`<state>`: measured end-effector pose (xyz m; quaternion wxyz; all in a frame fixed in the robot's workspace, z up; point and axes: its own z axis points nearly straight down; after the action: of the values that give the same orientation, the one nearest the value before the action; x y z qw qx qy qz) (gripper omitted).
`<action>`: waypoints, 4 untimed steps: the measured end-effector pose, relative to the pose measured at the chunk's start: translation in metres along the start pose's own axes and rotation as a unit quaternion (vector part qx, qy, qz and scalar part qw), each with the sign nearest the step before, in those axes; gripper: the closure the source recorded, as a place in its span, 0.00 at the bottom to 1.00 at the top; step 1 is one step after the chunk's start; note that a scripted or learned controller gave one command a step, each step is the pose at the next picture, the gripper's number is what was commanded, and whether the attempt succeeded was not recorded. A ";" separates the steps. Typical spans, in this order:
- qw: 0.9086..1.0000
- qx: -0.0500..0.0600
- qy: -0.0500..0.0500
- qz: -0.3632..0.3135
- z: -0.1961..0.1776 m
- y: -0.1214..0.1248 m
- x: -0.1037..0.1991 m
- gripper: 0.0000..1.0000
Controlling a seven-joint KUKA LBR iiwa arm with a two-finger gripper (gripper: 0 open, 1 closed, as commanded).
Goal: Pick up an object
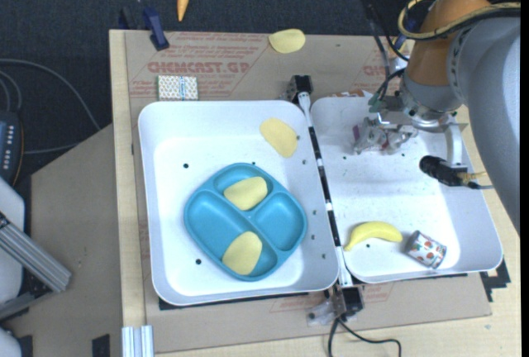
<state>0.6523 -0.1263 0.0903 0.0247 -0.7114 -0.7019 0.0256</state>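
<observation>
Brown table (pixel 207 70) carries two white bins; the end effector (pixel 382 136) hovers at the right bin's (pixel 463 264) far end, grip state unclear. Nearer lies a banana (pixel 374 233): light, smooth, best pinched across its middle.

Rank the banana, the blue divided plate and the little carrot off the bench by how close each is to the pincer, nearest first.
From the pincer, in the right bin's far end:
1. Banana, same bin, near end.
2. Blue divided plate, in the left bin.
3. Carrot, on the dark floor beyond the bench's far left corner.
</observation>
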 end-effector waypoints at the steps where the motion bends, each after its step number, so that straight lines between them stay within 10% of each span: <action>1: 0.999 -0.036 0.001 -0.007 -0.092 -0.057 0.040 1.00; 2: 0.999 -0.035 0.001 -0.007 -0.091 -0.057 0.040 0.00; 4: 0.999 -0.040 -0.001 -0.007 0.001 0.002 -0.043 0.00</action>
<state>0.6534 -0.1695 0.0894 -0.0039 -0.7067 -0.7075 -0.0018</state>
